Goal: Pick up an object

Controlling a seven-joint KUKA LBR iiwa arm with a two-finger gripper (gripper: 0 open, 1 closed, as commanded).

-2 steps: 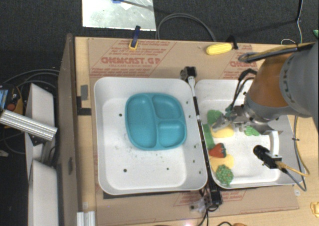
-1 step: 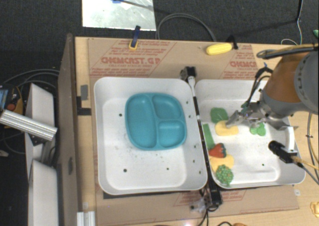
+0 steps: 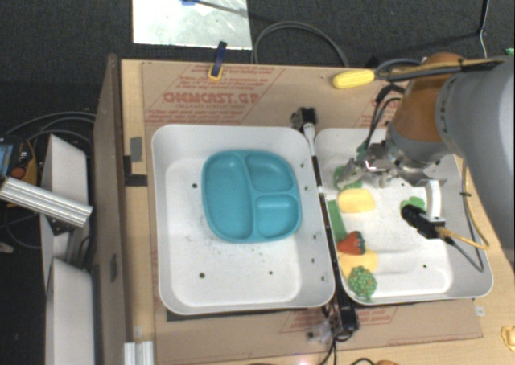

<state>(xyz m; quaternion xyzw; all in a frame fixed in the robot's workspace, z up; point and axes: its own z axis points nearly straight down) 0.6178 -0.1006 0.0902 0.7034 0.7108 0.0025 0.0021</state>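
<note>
The right bin point(image 3: 463, 271) holds several small things. A pale yellow block point(image 3: 356, 200) lies near its left wall. Below it sit a red piece point(image 3: 352, 241), a yellow piece point(image 3: 360, 262) and a green knobbly piece point(image 3: 362, 282). A green piece point(image 3: 416, 203) peeks out beside the wrist. My gripper point(image 3: 360, 170) hangs low over the back left of this bin, just above the pale yellow block. Nothing can be seen held in it.
The left bin point(image 3: 185, 275) carries a blue divided plate point(image 3: 249, 194). A black divider point(image 3: 318, 186) runs between the bins. A yellow-handled tool point(image 3: 352, 78) lies on the cardboard behind the right bin. The grey arm point(image 3: 475, 114) covers that bin's back right.
</note>
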